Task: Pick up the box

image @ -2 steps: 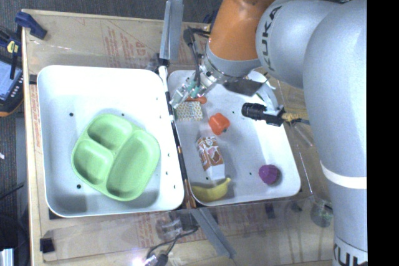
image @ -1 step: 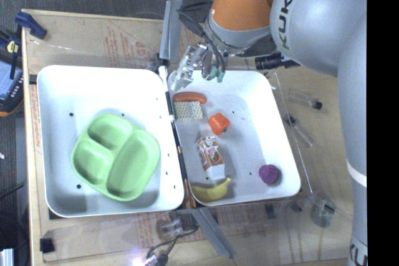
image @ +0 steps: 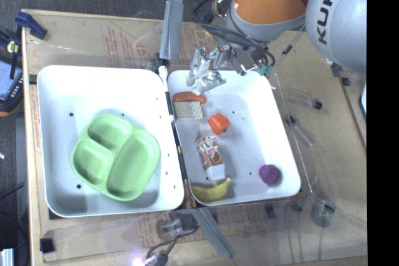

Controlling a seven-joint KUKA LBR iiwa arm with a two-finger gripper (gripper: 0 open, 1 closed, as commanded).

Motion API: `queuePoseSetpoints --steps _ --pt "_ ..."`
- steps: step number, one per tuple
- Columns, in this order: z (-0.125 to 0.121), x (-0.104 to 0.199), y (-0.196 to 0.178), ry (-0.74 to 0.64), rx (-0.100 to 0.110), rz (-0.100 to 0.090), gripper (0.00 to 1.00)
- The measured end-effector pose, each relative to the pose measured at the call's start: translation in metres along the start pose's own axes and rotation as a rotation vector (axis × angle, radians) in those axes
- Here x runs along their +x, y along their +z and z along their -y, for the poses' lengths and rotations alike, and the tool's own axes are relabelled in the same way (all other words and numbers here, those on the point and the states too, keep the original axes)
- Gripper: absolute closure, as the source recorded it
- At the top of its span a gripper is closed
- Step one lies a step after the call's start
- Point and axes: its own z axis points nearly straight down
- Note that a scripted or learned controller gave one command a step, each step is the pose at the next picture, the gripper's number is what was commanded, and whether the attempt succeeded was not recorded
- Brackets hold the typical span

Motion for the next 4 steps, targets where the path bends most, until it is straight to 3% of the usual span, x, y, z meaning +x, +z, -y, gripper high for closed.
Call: queuePoseSetpoints --steps 1,2,3,4 --pt "-0.037 -0.001 0.086 0.037 -0.002 -0.003 1.0" --pt "-0.064 0.04 -0.005 0.326 0.001 0.001 1.0" --pt "-0.068 0.114 0.009 -0.071 -0.002 -0.004 1.0" --pt "-0.029 0.093 0.014 -0.375 -0.001 0.0 1.0"
